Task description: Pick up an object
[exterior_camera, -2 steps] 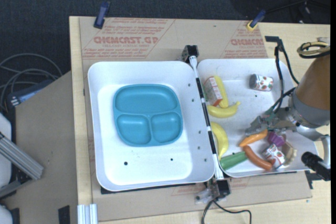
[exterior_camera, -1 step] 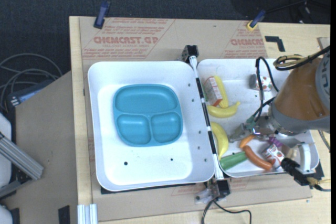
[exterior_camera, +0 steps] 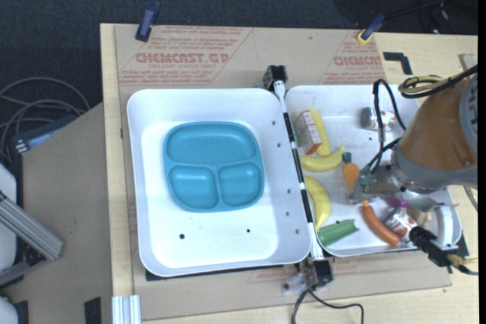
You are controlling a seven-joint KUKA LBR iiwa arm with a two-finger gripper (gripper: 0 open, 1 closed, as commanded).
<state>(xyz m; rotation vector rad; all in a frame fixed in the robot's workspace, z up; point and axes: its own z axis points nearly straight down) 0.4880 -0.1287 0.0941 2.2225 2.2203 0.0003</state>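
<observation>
The end effector (exterior_camera: 363,187) is low in the right bin (exterior_camera: 334,96), by the carrot (exterior_camera: 350,174) and sausage (exterior_camera: 377,224); its opening cannot be told. Bananas (exterior_camera: 323,162) crowd the bin's left wall.

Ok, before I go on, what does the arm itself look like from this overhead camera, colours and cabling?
The arm reaches in from the right as a bulky rounded body, with a broad orange band and grey casing below it toward the wrist. A black cable loops up beside it over the right bin. The gripper is a small dark grey metal piece at its tip, low among the toy food.
</observation>
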